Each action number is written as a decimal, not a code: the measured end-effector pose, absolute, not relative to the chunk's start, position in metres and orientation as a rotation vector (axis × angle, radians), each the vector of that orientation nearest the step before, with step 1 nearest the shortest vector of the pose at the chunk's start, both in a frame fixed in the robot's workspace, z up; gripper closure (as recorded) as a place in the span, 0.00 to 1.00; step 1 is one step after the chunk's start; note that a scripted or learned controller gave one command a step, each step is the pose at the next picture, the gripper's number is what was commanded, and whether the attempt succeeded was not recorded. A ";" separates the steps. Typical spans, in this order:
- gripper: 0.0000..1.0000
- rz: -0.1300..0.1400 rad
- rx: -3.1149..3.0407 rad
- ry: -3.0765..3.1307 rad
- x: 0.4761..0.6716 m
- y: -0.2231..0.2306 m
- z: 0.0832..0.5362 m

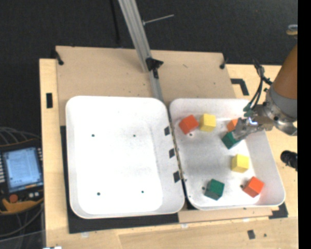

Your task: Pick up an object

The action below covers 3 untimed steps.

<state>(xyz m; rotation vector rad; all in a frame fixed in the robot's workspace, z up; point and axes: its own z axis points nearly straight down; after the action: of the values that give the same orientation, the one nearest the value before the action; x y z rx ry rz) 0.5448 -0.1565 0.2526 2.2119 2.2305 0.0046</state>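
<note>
- In the right bin (269, 165) you have all the blocks, while the left bin (72, 154) sits just beside it on the bench (52, 113).
- At the right bin's upper right you see the gripper (243, 128), reaching in from the right on the grey arm (280, 110) with its orange band above the wrist.
- You can see a green block (229, 139) right at the gripper's tip, tilted and touching or very nearly touching it; a small orange block (232, 124) shows just above that, partly hidden by the gripper.
- You cannot tell from this view how wide the pincer stands, nor whether it has hold of the green block: the tip is blurred and too small to read.
- Toward the bin's upper left you have an orange block (188, 124) and a yellow block (208, 122) just beside each other.
- Below the gripper lies a second yellow block (240, 163), apart from the rest.
- Along the bin's near edge you have a second green block (214, 189) and, to its right, an orange-red block (253, 186) near the corner.
- At the far left of your view a handheld pendant (18, 170) with a lit screen rests off the bench.
</note>
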 end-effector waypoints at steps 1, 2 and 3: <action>1.00 0.004 2.212 2.232 0.548 -0.104 0.261; 1.00 0.002 2.214 2.230 0.556 -0.060 0.260; 1.00 -0.004 2.217 2.231 0.562 -0.007 0.247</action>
<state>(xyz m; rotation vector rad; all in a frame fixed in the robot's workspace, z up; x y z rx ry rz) 0.5616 -0.0066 0.2469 2.2170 2.2306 -0.0036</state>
